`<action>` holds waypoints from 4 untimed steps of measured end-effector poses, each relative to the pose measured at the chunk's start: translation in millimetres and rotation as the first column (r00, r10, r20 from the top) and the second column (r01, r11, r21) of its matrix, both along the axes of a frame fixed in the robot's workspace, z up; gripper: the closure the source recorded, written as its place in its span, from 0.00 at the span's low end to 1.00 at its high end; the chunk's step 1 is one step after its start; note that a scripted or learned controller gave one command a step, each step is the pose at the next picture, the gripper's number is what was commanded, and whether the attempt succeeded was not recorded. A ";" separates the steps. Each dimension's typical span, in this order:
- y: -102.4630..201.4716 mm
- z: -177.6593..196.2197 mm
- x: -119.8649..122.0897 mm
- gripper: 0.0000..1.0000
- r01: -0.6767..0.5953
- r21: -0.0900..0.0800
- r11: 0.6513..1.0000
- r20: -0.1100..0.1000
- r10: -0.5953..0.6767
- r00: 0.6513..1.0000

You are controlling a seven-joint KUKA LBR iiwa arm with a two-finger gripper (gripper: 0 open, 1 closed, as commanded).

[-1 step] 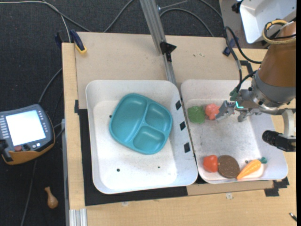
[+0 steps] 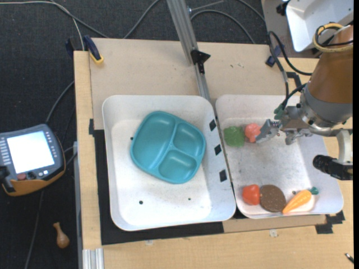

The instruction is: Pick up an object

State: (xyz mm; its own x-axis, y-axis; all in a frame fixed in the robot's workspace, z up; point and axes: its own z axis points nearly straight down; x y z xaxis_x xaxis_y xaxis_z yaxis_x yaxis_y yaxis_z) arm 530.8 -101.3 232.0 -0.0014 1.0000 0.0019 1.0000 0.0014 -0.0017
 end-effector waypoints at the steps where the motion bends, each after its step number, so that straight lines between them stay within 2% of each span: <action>1: -1.4 -41.0 -1.2 0.00 0.002 0.000 1.000 -0.002 -0.002 1.000; 2: -3.1 -102.3 -7.4 0.00 0.002 0.001 1.000 -0.005 -0.002 1.000; 3: -2.3 -147.4 -6.8 0.00 0.001 0.000 1.000 0.001 -0.001 1.000; 4: -4.1 -133.4 -4.7 1.00 0.003 -0.005 1.000 0.010 -0.003 1.000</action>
